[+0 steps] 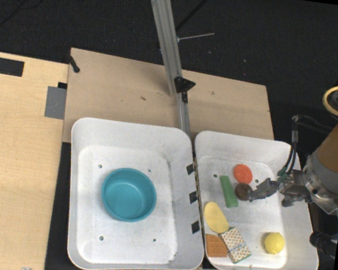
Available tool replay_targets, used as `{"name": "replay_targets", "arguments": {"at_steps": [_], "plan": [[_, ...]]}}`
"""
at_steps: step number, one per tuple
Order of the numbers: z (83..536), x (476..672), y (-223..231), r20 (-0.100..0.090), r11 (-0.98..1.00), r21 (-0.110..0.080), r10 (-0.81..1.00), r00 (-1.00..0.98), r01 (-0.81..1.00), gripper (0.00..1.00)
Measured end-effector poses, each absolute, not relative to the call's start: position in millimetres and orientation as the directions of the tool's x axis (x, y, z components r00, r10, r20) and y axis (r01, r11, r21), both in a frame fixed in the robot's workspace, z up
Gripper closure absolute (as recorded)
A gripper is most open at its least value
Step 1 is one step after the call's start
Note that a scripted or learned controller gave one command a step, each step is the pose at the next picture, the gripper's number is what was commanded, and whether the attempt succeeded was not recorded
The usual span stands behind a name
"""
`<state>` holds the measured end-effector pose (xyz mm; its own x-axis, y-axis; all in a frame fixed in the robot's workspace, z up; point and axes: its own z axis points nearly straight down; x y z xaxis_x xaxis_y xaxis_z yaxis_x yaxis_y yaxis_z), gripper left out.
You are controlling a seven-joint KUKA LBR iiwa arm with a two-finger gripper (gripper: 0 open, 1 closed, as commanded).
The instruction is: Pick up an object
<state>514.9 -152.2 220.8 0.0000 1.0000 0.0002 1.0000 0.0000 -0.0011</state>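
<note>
The dark round lump (243, 191), centre of the right bin (217, 146), sits at the gripper (255, 192) tip; it looks small, light and smooth, best pinched across its middle. Whether the jaws are apart or together I cannot tell. Around it lie an orange ball (242, 172), green stick (228, 192) and a likely soft yellow piece (215, 217).

Small dark brown round object (243, 191), right bin's middle, between green block and tool (257, 192)

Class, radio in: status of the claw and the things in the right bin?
Claw low in right bin, beside dark round thing. Orange ball, green stick close by. Blue bowl in left bin.
</note>
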Motion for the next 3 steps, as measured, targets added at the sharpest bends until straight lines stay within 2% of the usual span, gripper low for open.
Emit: {"name": "replay_targets", "arguments": {"at_steps": [1, 2, 3], "plan": [[174, 506.7, -148, 0.001, 0.0, -0.005, 1.0, 0.0, 1.0, 0.0], [115, 506.6, -156, 0.001, 0.0, -0.005, 1.0, 0.0, 1.0, 0.0], [91, 506.7, -155, 0.0, 0.0, -0.001, 1.0, 0.0, 1.0, 0.0]]}}
